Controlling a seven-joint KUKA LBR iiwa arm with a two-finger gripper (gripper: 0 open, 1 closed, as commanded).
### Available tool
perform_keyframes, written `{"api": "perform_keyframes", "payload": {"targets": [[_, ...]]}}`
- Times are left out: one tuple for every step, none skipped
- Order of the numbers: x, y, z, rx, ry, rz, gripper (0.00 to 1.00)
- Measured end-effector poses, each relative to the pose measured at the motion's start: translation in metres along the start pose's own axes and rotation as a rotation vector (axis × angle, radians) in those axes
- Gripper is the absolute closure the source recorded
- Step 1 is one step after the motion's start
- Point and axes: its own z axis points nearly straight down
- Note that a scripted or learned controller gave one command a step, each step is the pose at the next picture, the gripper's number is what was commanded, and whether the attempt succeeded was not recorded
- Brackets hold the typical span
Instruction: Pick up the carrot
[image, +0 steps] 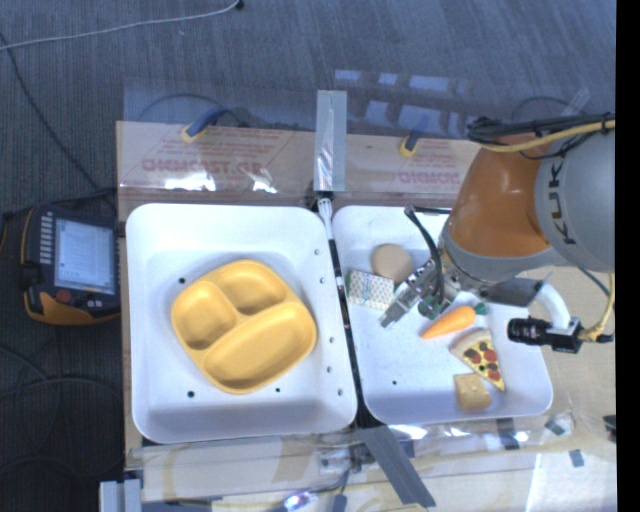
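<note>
carrot (449, 321) | orange, small, tapered | lies flat, slanted | in the right bin, just above the pizza slice

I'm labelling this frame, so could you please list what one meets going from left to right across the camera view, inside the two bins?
Yellow divided plate → patterned packet → gripper → carrot → pizza slice. The round bun and the tan cube overlap others in left-right position, so I left them out.
</note>
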Motion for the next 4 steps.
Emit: {"api": "perform_keyframes", "payload": {"targets": [[0.007, -0.007, 0.0, -0.002, 0.001, 0.025, 1.0], [0.007, -0.007, 0.0, -0.003, 0.002, 0.025, 0.0], [-0.068, -0.061, 0.019, -0.001, -0.002, -0.266, 0.0], [-0.068, -0.058, 0.01, -0.005, -0.003, -0.269, 1.0]]}}
